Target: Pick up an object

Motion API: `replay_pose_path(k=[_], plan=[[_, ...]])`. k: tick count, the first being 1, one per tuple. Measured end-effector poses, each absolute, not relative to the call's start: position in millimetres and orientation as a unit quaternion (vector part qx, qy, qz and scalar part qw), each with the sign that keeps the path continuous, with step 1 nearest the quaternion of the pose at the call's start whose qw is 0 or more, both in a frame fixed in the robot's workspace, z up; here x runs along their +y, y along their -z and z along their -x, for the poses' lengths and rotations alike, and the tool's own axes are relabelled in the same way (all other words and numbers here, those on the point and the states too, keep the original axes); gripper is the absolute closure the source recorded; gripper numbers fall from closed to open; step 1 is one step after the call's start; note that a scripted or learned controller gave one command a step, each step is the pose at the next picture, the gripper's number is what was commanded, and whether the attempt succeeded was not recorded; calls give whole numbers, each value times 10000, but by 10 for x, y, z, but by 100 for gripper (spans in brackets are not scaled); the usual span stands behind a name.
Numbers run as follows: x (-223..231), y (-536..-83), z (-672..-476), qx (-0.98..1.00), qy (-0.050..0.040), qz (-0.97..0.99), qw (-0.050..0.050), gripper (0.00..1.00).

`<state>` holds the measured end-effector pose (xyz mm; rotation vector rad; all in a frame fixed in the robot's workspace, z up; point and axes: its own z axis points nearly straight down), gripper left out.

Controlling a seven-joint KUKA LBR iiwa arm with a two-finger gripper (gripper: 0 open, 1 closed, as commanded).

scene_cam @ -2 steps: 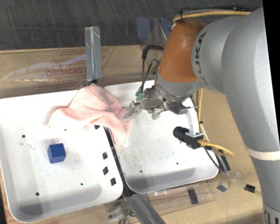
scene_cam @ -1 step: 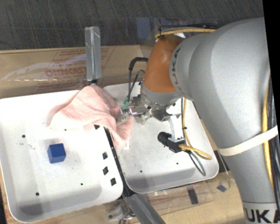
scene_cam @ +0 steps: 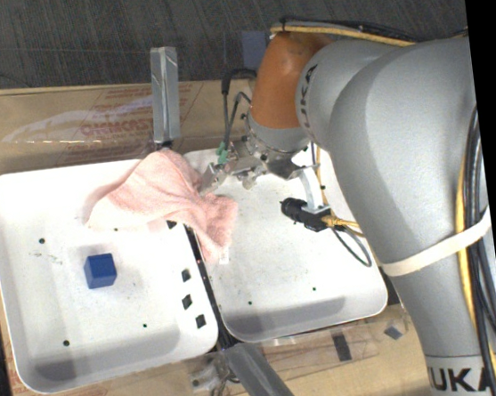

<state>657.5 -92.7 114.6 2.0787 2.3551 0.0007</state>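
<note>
A pink cloth point(scene_cam: 172, 197) lies crumpled over the divider between the two bins, most of it in the back of the left bin point(scene_cam: 23, 265) and one corner hanging into the right bin point(scene_cam: 287, 295). A small blue cube point(scene_cam: 101, 270) sits on the left bin's floor, well left of the arm. My gripper point(scene_cam: 216, 173) is low at the back of the right bin, right at the cloth's upper right edge and touching it. The wrist hardware and the cloth's folds hide the gripper's tip.
The grey arm with its orange band point(scene_cam: 273, 73) fills the right side, over the right bin's far corner. A black connector with yellow cable point(scene_cam: 308, 214) hangs above the right bin's floor. A grey bracket point(scene_cam: 165, 91) stands behind the bins.
</note>
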Motion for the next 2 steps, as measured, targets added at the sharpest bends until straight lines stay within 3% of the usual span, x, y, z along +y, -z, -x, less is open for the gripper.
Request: replay_pose_path(k=[1, 2], plan=[[-1106, -917, -6187, 8180, 7, -5752, -16, 0], [-1100, -1021, -6193, 8192, 8, -5735, -16, 100]])
